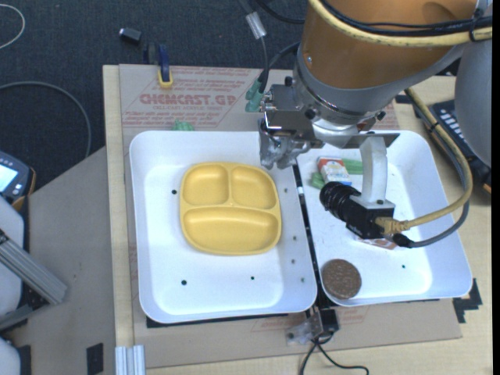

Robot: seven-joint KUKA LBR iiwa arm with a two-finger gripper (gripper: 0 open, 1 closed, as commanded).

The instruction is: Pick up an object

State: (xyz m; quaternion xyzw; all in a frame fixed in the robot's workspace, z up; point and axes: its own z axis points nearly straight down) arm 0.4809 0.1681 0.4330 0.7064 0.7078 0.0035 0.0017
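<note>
You're looking down on two white bins sitting side by side. In the left bin a yellow divided plate is lying flat near the middle. The arm is reaching in from the right, and its gripper is hanging over the divider between the bins, just beside the plate's upper right corner. In the right bin a brown round disc is resting at the near rim, and a small green and white packet is lying near the top.
</note>
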